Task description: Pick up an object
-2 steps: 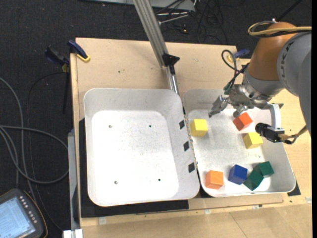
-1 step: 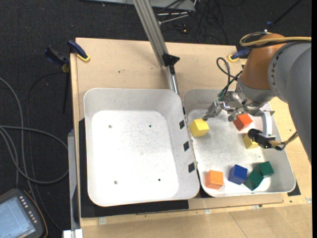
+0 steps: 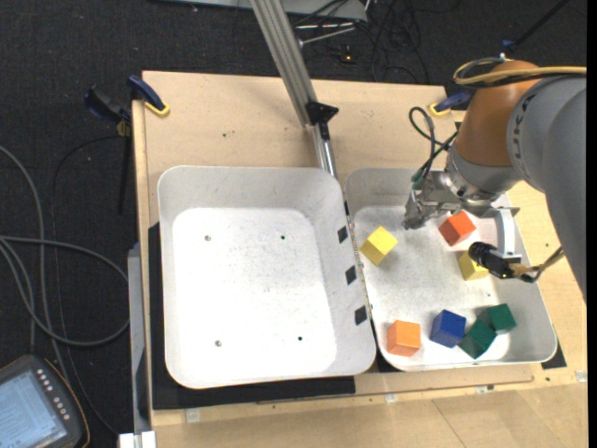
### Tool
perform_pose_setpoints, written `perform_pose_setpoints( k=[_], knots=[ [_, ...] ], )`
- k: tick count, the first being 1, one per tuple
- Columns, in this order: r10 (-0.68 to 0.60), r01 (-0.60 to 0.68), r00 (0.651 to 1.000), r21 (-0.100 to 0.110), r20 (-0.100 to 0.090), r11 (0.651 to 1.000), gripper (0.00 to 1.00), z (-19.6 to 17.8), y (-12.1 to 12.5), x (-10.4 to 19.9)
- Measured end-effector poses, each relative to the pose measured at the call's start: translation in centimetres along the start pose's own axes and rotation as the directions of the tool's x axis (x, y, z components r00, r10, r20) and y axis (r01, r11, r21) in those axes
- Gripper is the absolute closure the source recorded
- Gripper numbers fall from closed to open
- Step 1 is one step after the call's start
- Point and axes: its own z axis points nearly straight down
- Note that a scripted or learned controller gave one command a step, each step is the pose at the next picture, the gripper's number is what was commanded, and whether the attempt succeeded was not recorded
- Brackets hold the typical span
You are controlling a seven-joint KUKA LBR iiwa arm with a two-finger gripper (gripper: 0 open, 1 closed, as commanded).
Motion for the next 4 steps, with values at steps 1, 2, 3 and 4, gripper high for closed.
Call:
perform_pose_setpoints(
  k=[1, 2, 3, 4],
  knots=[
    [-0.004, 0.004, 1.000, 0.001, -0.002, 1.000, 1.00, -6.2, 0.0, 0.7],
    [-0.004, 0.004, 1.000, -0.001, -0.001, 1.000, 1.00, -11.6, 0.2, 0.6],
    [-0.004, 0.004, 1.000, 0.001, -0.001, 1.000, 1.00, -14.9, 0.3, 0.6],
    [-0.009, 0.009, 1.000, 0.007, -0.004, 1.000, 1.00, -15.1, -1.8, 6.3]
  ],
)
